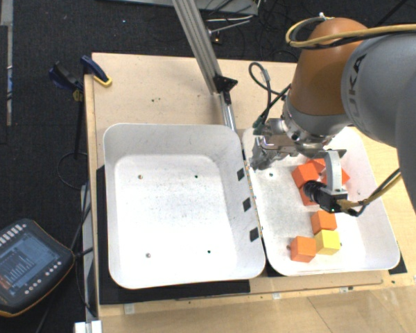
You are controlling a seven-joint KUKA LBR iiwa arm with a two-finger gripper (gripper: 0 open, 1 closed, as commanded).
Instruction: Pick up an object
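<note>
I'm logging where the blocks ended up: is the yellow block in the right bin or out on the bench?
In. The yellow block lies on the floor of the right bin, touching orange blocks.

One fixed camera up high, looking down at a slant on the table [159, 82], taking in both white bins [173, 141] whole from middling range, and the arm [374, 68] looms in from the right.

Wood bench [159, 89] on dark floor [35, 151] w/ cables.
</note>
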